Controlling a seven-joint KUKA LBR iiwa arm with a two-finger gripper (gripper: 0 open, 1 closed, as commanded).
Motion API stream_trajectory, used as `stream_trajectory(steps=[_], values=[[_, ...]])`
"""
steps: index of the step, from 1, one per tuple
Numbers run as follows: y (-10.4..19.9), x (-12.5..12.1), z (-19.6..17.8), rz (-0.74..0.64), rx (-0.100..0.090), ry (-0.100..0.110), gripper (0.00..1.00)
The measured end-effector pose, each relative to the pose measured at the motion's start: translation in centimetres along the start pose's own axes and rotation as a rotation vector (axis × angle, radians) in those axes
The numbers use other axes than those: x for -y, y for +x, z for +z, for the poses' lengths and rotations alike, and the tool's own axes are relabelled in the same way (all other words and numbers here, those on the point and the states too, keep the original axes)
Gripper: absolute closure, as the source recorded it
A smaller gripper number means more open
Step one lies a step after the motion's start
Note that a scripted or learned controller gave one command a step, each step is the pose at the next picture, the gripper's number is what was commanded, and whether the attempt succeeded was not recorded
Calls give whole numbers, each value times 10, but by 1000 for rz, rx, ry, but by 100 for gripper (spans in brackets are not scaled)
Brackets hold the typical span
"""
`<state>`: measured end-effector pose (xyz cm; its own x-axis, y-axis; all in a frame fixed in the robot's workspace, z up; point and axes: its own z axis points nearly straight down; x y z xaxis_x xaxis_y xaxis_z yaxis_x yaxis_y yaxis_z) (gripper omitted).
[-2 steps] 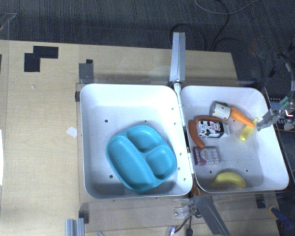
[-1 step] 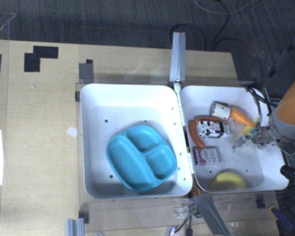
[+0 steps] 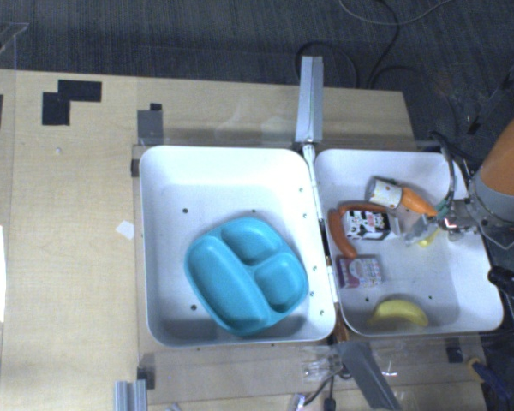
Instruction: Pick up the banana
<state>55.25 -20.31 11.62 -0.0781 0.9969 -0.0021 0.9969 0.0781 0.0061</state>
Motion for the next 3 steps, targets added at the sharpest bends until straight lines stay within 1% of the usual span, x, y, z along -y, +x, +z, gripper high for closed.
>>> stream_trajectory(steps=[1, 2, 3], values=[[-3, -29, 28, -9, 0, -4, 0], [3, -19, 27, -70, 3, -6, 0], [5, -22, 15, -73, 2, -10, 100]])
